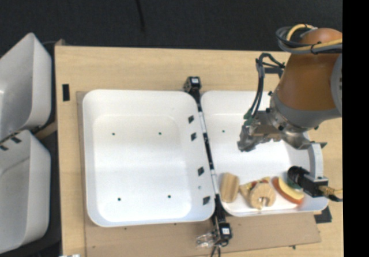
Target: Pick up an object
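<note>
My gripper [247, 143] hangs over the middle of the right bin [228, 113], below the orange band of the arm. Nothing shows between its tips. Along the right bin's front edge lie a tan wooden block [229, 186], a pale wooden piece with a round knob [258, 193], and an apple slice with red skin [286, 191]. All three lie in front of the gripper and apart from it.
The left bin [138, 155] stands beside the right one, with a black-clipped divider [203, 146] between them. Two white moulded shapes [23, 135] sit off the bench's left edge. The wooden bench top [144, 65] runs behind the bins.
</note>
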`<state>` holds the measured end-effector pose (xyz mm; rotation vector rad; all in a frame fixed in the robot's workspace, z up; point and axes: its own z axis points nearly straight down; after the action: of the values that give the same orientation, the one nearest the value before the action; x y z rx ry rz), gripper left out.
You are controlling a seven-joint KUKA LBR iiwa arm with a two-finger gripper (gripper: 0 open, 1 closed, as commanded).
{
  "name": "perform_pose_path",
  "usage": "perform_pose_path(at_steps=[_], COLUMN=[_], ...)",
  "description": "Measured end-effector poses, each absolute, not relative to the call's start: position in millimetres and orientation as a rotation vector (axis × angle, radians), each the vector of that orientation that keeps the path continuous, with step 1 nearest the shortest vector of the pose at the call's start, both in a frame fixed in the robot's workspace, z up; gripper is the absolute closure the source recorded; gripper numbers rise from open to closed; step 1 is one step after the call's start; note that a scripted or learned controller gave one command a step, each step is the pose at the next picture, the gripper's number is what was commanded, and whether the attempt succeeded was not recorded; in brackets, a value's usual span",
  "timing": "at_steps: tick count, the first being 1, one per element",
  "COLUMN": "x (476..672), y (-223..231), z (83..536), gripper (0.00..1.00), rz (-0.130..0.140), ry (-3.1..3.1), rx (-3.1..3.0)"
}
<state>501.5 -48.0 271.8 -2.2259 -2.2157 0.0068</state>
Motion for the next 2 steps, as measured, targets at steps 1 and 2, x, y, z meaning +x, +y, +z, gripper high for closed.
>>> perform_pose_path(at_steps=[1, 2], x=[502.5, 564.5], y=[-44.9, -95.4], z=[275.2, 352.9], gripper=[0.00, 0.00], rz=[-0.002, -0.009], ry=[-2.221, -2.227], rx=[-2.224, -2.235])
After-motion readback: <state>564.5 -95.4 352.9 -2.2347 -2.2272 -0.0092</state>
